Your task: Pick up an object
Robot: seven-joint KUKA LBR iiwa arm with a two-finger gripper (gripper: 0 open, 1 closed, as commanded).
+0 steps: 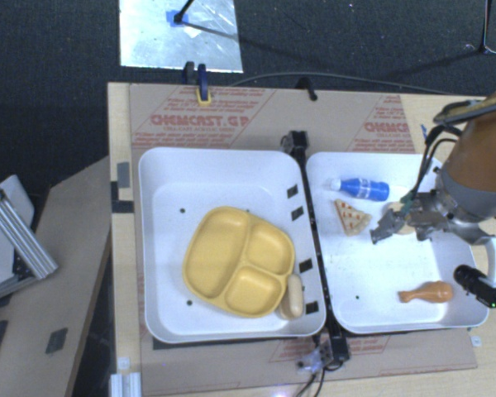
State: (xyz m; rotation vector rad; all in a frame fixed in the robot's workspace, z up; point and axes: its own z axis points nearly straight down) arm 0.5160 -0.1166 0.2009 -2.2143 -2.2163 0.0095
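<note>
Gripper low in right bin, finger state unclear; beside ridged triangular wafer; smooth blue bottle lying lengthwise left-right.

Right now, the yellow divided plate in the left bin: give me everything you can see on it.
The yellow divided plate looks like matte moulded plastic, rounded in outline, with three recessed compartments split by raised ridges: one large on the view's left, two smaller on its right. It lies flat, face up and turned askew, on the floor of the left bin, toward the near right corner. A small beige rounded object rests against its lower right edge. The compartments look bare.
</note>
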